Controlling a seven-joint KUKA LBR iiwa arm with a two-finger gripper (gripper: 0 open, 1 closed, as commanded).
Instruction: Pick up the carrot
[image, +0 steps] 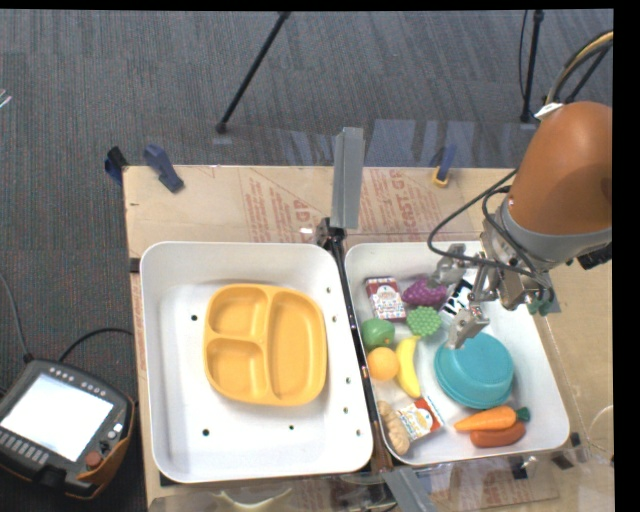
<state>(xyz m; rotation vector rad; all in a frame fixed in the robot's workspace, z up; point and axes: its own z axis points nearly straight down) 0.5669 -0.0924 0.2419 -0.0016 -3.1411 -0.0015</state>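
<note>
The orange toy carrot with a green stub (487, 419) lies in the lower right of the frame, near the bottom corner of the right-hand shallow white bin (556, 385); it rests on its side, touching a reddish-brown sausage-shaped toy (498, 436) just below it, with the rim of a teal round plastic bowl (475, 369) just above it. The end effector (468, 326) hangs in the middle right of the frame, over the bowl's upper left edge and well short of the carrot; its fingers look narrow and nothing sits between them.

The main risk, as I judge it, is crowding; the carrot is pinned between bowl, sausage toy and bin wall, so a descending finger may land on the sausage or the bowl rim instead of beside the carrot; a grasp may then close on both toys or push the carrot away. The carrot's tapered, smooth body could also slip from a pinch placed near its thin end. A yellow plastic banana (408, 366) and a small printed food packet (418, 417) lie near the path; a low sweep could knock them.
</note>
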